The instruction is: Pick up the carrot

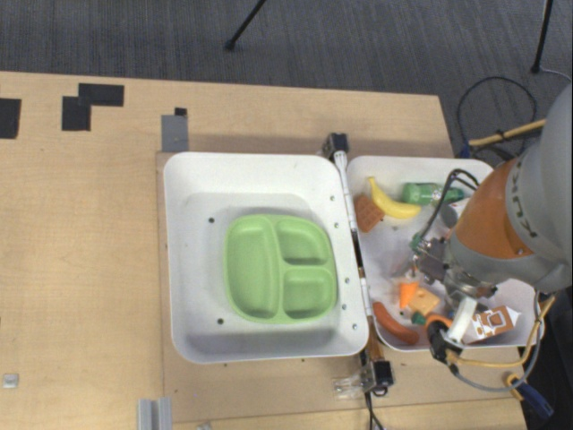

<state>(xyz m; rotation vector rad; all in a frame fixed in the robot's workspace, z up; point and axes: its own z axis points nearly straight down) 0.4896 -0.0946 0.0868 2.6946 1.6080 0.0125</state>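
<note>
The carrot [407,295], a small orange piece, lies in the right bin [387,240] near its front left corner. My gripper [421,280] hangs low over the bin, directly beside and partly above the carrot's right end. Its dark body hides part of the carrot and the bin floor behind it. I cannot make out whether anything sits in its grasp.
A yellow banana [387,202], a green bottle [421,192] and a brown piece [366,213] lie at the back of the right bin. A reddish sausage [394,322] lies along its front wall. The left bin [197,240] holds a green divided plate [279,267].
</note>
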